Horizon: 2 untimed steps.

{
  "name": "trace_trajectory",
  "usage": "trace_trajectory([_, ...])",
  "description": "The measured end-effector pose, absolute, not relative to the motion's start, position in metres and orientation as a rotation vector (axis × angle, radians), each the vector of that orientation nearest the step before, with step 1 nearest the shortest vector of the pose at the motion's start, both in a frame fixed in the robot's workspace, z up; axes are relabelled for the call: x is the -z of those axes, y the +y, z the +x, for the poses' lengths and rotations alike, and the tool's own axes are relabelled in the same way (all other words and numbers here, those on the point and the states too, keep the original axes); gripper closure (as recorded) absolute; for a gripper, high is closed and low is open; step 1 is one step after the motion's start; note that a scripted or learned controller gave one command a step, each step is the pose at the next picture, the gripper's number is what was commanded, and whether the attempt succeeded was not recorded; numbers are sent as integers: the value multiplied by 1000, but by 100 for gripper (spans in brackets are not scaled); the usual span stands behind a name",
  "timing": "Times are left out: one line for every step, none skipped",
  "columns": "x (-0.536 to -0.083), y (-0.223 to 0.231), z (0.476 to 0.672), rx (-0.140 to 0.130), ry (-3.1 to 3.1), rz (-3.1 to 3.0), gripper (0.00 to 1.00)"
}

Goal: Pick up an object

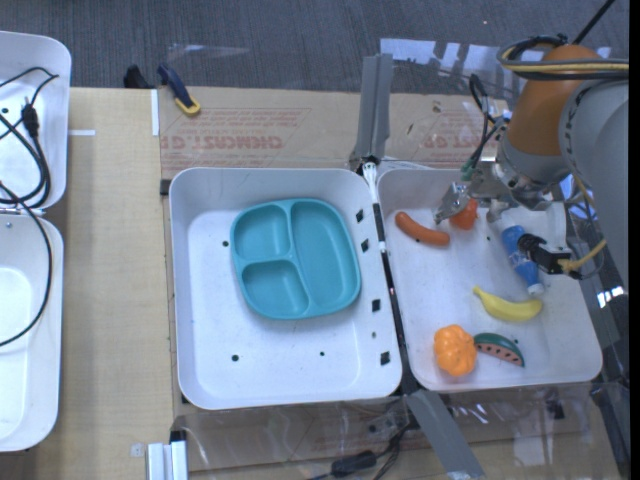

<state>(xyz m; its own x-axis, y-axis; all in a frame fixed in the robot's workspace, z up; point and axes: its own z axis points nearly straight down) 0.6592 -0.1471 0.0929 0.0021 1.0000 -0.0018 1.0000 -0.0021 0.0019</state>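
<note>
You have the gripper (458, 206) low in the right bin's (570, 363) far corner, its fingers closed around a small orange-red object (464, 215), apparently lifting it. The sausage (422, 230) lies just beside it; banana (508, 306), blue bottle (522, 258), orange pepper (454, 350) and watermelon slice (498, 349) sit apart.

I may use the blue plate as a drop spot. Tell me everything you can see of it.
The blue plate is teal, looks like smooth plastic, and is a rounded rectangle split into three compartments: one long one on the right and two smaller on the left. It lies flat, slightly rotated, near the middle of the left bin, with nothing on it.
</note>
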Motion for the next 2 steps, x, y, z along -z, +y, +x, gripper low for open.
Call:
trace_trajectory([-103, -148, 660, -1, 2214, 2222, 100])
trace_trajectory([-205, -90, 638, 0, 2224, 2218, 100])
